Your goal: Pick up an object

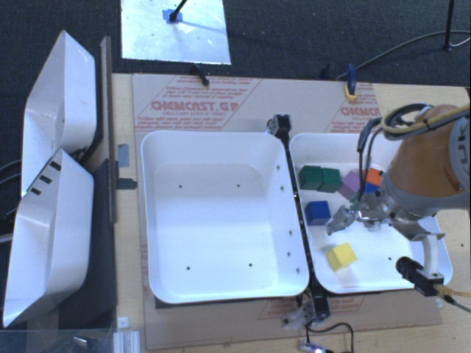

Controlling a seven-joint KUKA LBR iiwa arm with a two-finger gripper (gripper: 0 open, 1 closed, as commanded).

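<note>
Roughly mid right bin (pixel 383 284), gripper (pixel 346 219) hangs low over the floor, metal fingers (pixel 337 223) splayed apart with nothing between them. Blue cube (pixel 318 212) sits just beside the fingertips toward the bin's left wall. Yellow cube (pixel 341 257) lies nearer the front edge, apart from the gripper. Two green blocks (pixel 320 177) sit together near the back edge, purple block (pixel 351 184) beside them, orange piece (pixel 373 176) partly hidden by the arm. Left bin (pixel 221 149) adjoins, white floor bare.
</note>
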